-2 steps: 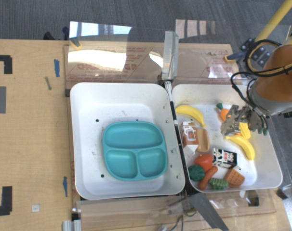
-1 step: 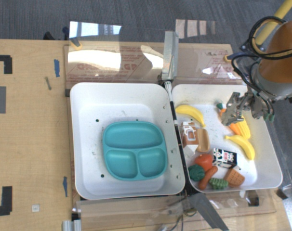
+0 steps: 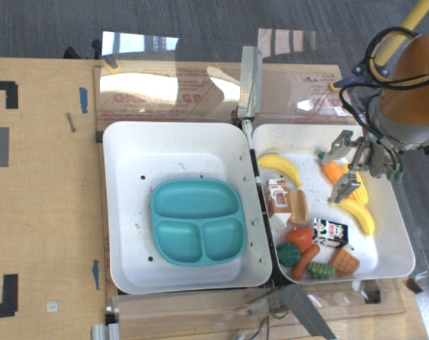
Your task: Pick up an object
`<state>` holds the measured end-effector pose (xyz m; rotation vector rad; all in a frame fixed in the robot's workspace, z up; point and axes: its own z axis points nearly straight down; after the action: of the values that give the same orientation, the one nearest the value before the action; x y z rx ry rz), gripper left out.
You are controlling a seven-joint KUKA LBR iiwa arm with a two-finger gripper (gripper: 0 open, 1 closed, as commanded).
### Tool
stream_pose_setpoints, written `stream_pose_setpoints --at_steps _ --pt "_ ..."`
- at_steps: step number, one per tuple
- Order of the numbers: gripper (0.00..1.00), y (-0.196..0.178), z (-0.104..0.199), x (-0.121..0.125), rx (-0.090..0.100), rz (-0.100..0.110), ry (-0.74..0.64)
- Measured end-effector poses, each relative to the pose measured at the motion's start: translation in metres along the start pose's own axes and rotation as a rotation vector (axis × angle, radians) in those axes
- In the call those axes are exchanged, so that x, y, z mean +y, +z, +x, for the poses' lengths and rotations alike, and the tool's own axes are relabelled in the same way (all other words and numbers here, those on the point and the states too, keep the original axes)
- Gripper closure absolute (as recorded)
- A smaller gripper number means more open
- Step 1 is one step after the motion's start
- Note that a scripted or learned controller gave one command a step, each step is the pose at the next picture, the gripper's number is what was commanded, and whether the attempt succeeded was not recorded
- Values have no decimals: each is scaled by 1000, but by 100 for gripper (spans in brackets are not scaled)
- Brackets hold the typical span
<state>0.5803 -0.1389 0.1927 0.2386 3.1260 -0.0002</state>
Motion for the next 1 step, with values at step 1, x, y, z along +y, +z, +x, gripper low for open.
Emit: stream_pose_setpoints --at_steps 1 --pt "0 103 -19 -37 -7 1 -18"
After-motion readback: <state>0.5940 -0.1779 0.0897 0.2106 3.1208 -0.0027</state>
